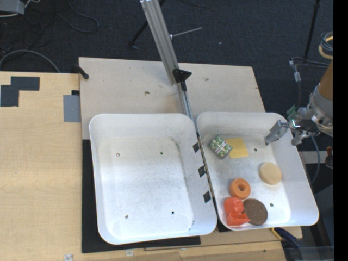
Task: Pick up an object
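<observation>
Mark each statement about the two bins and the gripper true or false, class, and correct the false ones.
1. The orange ring lies in the right bin. True.
2. The gripper holds the yellow slice. False: it hovers near the bin's far right rim, apart from the slice.
3. The brown disc touches the red block. True.
4. The green patterned object lies in the left bin. False: it lies in the right bin, beside the yellow slice.
</observation>
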You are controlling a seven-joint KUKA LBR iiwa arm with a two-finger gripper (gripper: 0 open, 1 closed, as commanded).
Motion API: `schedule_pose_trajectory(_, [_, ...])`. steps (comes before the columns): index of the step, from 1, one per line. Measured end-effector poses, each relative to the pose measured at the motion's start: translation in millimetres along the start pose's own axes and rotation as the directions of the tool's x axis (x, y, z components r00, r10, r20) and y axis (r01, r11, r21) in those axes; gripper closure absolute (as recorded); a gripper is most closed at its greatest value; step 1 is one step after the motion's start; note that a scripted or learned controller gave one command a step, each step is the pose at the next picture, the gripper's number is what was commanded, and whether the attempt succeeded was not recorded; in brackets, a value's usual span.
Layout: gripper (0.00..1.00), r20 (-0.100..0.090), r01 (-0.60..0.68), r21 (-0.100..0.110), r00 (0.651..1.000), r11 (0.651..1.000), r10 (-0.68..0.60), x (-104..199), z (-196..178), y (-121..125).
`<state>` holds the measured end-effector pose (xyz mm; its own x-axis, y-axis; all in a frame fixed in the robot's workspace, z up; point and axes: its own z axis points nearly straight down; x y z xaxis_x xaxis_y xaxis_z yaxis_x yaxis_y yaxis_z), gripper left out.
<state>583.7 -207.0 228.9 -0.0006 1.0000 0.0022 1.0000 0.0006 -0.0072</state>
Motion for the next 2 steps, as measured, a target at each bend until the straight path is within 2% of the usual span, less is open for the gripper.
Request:
schedule_pose_trajectory(1, [0.00, 0.002, 0.002, -0.005, 1.000, 1.000, -0.002, 0, -3, 1])
schedule_pose_trajectory(2, [0.00, -0.001, -0.001, 0.002, 1.000, 1.000, 0.001, 0, 61, -2])
